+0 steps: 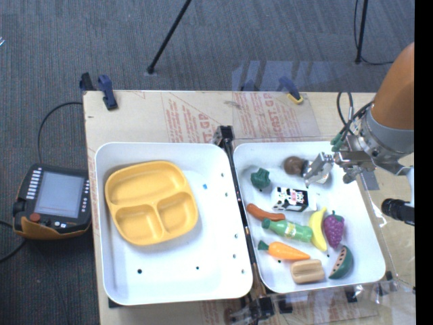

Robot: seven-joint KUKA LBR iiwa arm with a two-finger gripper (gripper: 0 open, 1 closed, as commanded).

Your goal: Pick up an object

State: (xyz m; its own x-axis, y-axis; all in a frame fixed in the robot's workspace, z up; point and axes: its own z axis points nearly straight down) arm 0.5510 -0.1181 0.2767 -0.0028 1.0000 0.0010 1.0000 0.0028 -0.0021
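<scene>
Off the bench on my far left sits the control pendant (pixel 57 202), and on the bench the left bin (pixel 115 276) holds a yellow divided plate (pixel 150 202) that I have no business with. Everything worth picking lies in the right bin (pixel 369 212): a small green piece (pixel 260 178) near its left wall, a brown ball (pixel 293 165) toward the back, a black-and-white carton (pixel 291 198) just in front of that, then an orange sausage-like piece (pixel 257 212), a green bottle (pixel 291 229), a carrot (pixel 287 250), a bread-coloured block (pixel 307 271), a banana (pixel 317 229) touching a bunch of grapes (pixel 333 227), and a melon slice (pixel 342 263) in the near right corner. My gripper (pixel 318 171) hangs over the back of this bin, just right of the brown ball and just behind the carton; nothing sits between its fingers, and I cannot tell from this angle whether they are spread or closed. I judge myself to be in the approach, with no object secured yet. The next move calls for settling on one target, most likely the ball or the carton since they are nearest, centring over it, and descending without nudging its neighbour. The ball may roll away.
</scene>
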